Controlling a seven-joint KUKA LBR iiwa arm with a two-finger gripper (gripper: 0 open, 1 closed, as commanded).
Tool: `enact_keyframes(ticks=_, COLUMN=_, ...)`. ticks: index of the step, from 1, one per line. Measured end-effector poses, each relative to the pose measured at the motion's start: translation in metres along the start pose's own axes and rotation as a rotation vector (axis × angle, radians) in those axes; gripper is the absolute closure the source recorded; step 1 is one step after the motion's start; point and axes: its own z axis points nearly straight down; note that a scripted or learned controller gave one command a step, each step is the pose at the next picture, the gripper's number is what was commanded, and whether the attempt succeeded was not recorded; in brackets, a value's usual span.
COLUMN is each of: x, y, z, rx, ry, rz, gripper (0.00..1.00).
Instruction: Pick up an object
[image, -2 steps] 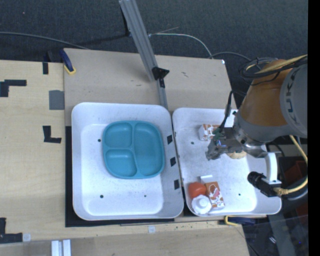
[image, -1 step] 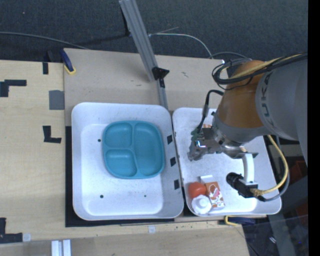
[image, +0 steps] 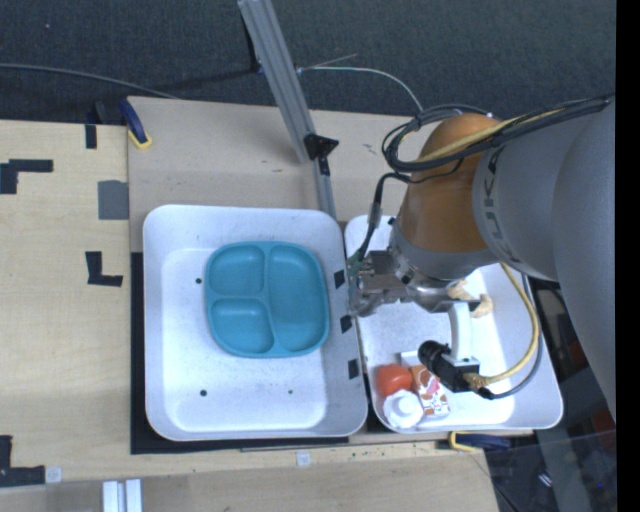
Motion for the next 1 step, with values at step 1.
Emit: enact_keyframes(ticks=1, x=0.0555, y=0.0041, z=0.0061, rx=0.001, ry=0.000, rz=-0.001, gripper=1.00)
